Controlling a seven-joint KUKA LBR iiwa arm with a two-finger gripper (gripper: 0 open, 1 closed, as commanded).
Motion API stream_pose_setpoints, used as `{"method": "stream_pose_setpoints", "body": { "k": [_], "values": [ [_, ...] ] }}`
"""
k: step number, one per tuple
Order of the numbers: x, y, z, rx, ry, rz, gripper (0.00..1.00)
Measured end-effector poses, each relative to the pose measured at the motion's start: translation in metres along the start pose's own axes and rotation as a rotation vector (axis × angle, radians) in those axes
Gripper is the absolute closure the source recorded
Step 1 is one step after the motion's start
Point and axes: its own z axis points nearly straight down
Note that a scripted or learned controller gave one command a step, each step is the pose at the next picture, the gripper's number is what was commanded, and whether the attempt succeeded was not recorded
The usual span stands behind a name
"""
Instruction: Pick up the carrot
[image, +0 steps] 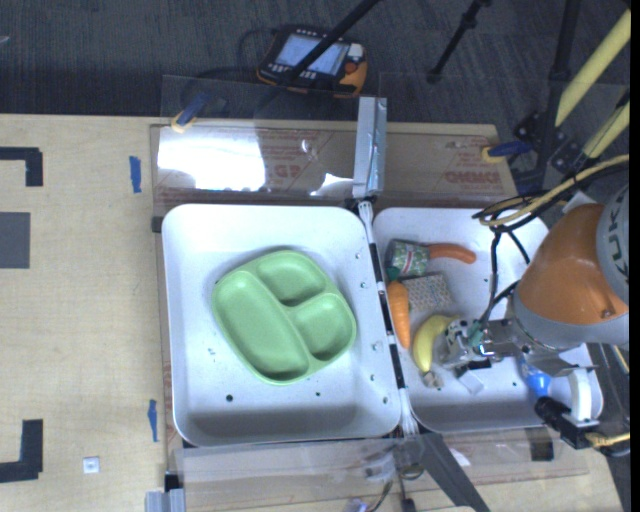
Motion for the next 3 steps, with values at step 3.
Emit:
{"method": "stream_pose_setpoints", "body": {
  "k": [3],
  "values": [
    [-0.026,-0.004,-0.078,0.014,-0.004,1.043,1.0]
  ]
}}
